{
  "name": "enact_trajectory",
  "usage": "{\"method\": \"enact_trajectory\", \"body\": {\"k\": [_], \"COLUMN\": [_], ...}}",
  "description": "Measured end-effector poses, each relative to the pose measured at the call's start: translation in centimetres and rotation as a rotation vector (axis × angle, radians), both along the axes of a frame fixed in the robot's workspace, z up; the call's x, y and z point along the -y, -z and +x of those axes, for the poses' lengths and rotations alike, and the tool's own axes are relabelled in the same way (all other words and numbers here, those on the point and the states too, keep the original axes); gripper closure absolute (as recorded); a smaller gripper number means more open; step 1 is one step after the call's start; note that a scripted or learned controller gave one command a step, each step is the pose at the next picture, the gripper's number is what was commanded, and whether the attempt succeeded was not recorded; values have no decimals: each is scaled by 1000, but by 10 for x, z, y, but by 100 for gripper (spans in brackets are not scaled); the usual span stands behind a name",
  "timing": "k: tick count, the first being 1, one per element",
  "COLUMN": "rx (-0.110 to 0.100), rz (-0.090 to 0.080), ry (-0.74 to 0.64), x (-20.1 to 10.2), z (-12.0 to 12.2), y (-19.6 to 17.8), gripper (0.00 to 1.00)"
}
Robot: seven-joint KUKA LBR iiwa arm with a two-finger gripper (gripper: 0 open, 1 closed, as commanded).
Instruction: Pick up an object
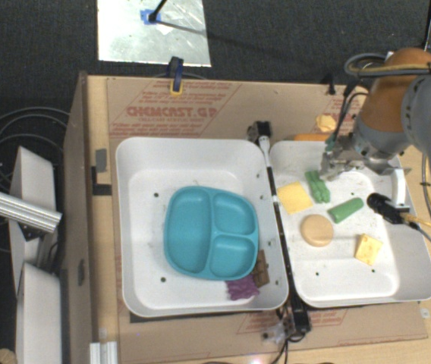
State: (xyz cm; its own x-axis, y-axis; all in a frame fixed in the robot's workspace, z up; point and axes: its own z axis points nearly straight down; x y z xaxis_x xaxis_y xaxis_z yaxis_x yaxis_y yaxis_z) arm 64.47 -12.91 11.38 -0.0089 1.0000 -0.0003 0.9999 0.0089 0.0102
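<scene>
My gripper (331,165) hangs low over the far part of the right bin (413,279), just above and to the right of a dark green pickle-shaped piece (319,186). I see nothing held in it. Close by lie a flat yellow slice (294,197), a lighter green block (344,209), a tan round disc (317,230) and a yellow cheese wedge (368,249).
The left bin (136,203) holds a blue divided plate (211,232), with a purple piece (240,287) and a brown piece (262,268) at its near right corner. An orange item (307,136) and a yellow item (325,122) sit beyond the right bin's far wall.
</scene>
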Motion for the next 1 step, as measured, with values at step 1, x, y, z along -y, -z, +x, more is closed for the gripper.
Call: {"method": "enact_trajectory", "body": {"k": [1], "rx": [-1], "rz": [0], "ry": [0], "x": [0], "z": [0], "y": [0], "gripper": [0]}}
